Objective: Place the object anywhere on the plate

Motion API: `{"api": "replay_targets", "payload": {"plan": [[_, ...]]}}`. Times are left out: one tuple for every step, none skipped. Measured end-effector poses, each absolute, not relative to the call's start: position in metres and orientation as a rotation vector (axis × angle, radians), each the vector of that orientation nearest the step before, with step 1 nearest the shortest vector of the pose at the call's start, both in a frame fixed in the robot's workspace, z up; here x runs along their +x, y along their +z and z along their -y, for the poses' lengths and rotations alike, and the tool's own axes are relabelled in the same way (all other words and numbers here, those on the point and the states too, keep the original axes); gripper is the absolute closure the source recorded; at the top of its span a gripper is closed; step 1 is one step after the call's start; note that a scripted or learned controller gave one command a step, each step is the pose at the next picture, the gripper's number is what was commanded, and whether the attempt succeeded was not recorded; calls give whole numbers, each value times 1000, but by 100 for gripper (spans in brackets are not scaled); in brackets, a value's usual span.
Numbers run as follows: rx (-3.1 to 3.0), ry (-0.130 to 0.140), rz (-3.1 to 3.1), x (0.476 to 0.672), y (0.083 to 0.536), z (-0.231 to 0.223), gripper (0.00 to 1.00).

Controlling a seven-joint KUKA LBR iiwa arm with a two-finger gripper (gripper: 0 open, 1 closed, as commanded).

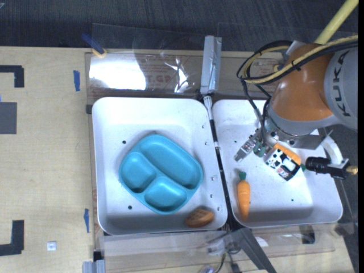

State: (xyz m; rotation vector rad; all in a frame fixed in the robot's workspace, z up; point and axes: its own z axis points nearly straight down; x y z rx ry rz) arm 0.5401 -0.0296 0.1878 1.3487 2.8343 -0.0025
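Two shallow white bins sit side by side on the bench: the left bin [108, 118] carries a blue three-compartment plate [161, 172] at its middle and a brown rounded object [199, 216] at its near edge, while the right bin [324, 209] carries a toy carrot [243, 195] near its near-left corner. Gripper [248, 148] hangs above the right bin's left-centre, just beyond the carrot's green top, fingers apparently apart and holding nothing. Judgement: centre over the carrot's body, close across its narrow width, lift clear of the divider, release over the plate.
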Motion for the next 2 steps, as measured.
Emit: {"api": "replay_targets", "payload": {"plan": [[897,0,-3014,481,183,38,100],[259,2,-3126,482,285,4,100]]}}
